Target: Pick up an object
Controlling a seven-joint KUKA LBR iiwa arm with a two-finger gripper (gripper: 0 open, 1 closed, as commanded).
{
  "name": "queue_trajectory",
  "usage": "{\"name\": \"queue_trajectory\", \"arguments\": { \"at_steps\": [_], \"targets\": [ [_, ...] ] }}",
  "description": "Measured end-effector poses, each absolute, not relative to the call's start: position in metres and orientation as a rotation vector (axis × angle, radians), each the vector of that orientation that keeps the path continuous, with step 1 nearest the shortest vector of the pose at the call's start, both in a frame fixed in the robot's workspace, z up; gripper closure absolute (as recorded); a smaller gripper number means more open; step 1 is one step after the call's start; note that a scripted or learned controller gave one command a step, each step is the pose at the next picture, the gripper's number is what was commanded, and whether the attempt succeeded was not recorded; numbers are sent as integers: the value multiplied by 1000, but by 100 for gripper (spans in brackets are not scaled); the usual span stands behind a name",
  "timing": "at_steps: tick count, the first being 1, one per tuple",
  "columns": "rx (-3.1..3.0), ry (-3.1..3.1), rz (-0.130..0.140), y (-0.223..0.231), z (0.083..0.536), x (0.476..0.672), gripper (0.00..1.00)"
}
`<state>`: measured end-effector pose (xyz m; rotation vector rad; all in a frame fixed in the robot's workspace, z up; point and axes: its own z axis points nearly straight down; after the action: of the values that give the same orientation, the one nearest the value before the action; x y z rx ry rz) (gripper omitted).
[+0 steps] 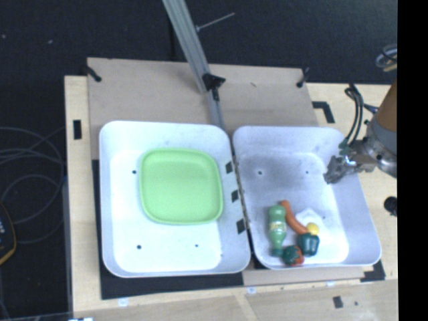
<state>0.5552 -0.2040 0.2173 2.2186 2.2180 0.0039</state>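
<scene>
Toys (291, 236) at right bin's (354, 206) near edge — pincer (336, 170) over far-right rim, grip perhaps empty, unclear.

2 shallow white bins sit side by side on the table (167, 79). The left bin (120, 246) bears a light green square plate (180, 186). A grey metal pole (190, 39) slants over the table's far edge.

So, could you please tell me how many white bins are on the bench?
2. The left bin holds a green plate; the right bin, touching it, holds a cluster of small toys near its front edge.
</scene>
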Motion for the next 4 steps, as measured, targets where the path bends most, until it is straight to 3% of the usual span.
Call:
{"name": "queue_trajectory", "arguments": {
  "at_steps": [1,2,4],
  "targets": [
    [2219,2219,4,-205,256,556,100],
    [2218,2224,1,-155,246,554,100],
    [2218,2225,0,-56,239,571,100]
  ]
}}
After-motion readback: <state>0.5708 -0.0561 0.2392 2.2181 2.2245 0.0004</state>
